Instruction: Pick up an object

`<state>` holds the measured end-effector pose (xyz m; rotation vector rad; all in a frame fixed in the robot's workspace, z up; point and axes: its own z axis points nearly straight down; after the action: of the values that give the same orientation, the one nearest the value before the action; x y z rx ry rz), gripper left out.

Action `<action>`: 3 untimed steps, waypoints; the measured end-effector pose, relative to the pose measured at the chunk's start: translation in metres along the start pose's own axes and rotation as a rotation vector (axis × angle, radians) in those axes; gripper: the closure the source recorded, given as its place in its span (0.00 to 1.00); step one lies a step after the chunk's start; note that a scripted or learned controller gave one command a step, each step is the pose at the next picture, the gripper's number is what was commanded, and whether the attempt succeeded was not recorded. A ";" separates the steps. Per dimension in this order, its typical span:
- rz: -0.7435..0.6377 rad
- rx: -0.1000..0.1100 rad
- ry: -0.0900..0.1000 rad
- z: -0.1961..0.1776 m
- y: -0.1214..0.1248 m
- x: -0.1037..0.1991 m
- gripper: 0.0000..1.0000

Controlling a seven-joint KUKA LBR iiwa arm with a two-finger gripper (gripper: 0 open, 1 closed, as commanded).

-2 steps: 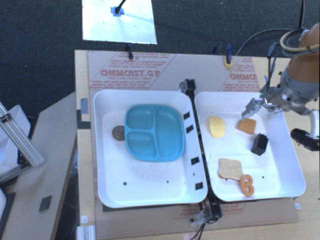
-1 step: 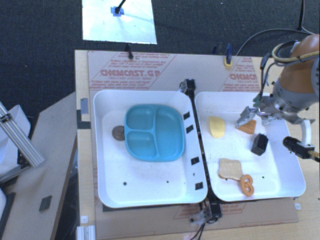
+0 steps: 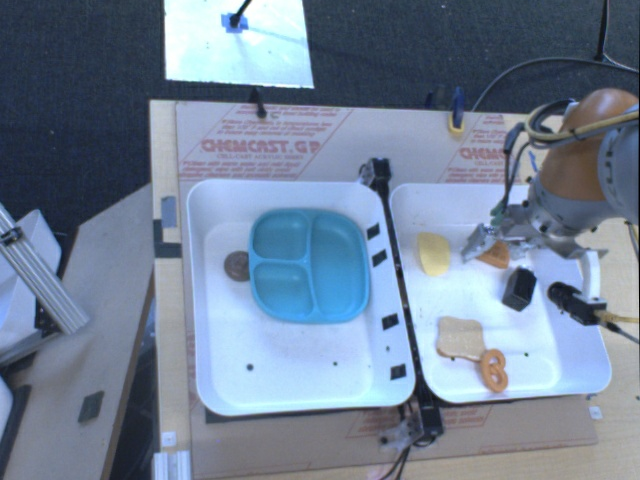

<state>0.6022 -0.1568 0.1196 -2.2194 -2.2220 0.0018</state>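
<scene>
Dark carpet surrounds the bench (image 3: 300,133), where two white bins sit side by side. Low in the right bin (image 3: 570,368), near its far edge, the tool (image 3: 487,246) hangs over an orange wedge (image 3: 494,258), likely its target; whether it grips I cannot tell. A yellow piece (image 3: 433,254), toast slice (image 3: 460,338) and pretzel (image 3: 493,369) lie apart, giving room for approach. The left bin (image 3: 215,368) holds a blue divided plate (image 3: 307,265).

Glossy white plastic bins (image 3: 300,393), smooth matt blue plastic tray (image 3: 305,265), printed cardboard-looking sheet (image 3: 300,143) under bins.
</scene>
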 end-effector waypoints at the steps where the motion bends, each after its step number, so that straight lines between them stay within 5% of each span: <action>1: 0.000 -0.013 -0.004 0.030 0.004 -0.001 0.00; 2: 0.001 -0.026 -0.013 0.015 0.007 -0.004 1.00; 3: 0.002 -0.008 -0.002 -0.039 0.003 -0.013 1.00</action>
<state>0.6056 -0.1699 0.1589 -2.2260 -2.2251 -0.0047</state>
